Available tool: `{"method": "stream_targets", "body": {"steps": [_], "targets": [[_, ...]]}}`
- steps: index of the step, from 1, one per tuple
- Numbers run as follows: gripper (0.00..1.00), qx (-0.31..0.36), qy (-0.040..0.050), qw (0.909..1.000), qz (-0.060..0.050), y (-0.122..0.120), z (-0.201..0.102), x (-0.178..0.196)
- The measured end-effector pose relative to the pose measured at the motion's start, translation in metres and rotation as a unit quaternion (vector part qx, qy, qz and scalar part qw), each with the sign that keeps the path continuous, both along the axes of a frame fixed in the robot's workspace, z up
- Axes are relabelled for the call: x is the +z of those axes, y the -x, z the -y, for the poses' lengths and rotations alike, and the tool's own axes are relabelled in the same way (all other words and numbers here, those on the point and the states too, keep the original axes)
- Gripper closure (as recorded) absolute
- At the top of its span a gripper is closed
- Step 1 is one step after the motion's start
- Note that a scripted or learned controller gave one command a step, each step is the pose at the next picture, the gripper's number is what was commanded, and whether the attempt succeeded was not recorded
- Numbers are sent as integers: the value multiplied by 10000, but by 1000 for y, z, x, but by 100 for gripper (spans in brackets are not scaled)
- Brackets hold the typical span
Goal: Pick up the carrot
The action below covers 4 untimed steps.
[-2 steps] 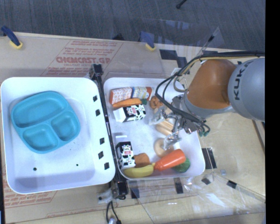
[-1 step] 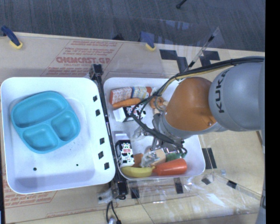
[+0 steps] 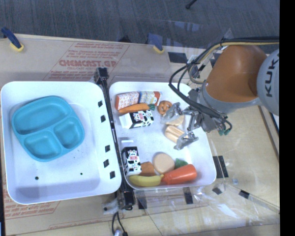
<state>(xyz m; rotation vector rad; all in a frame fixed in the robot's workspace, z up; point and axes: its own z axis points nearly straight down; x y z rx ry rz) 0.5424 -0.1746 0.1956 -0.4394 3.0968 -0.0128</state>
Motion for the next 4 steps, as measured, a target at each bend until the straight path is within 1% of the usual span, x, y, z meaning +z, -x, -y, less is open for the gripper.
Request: {"method": "stream_targets", "body": {"steps": [1,2,3,4], "targets": [[0,924,-36,9957,-97,53,-26,-79],[0,1321,-12,9912,-46,12,-13,-98],[0,485,-13,9988,-4,-23,22,-96],[100,517,-3,9987,12,-25,21,-84]]}}
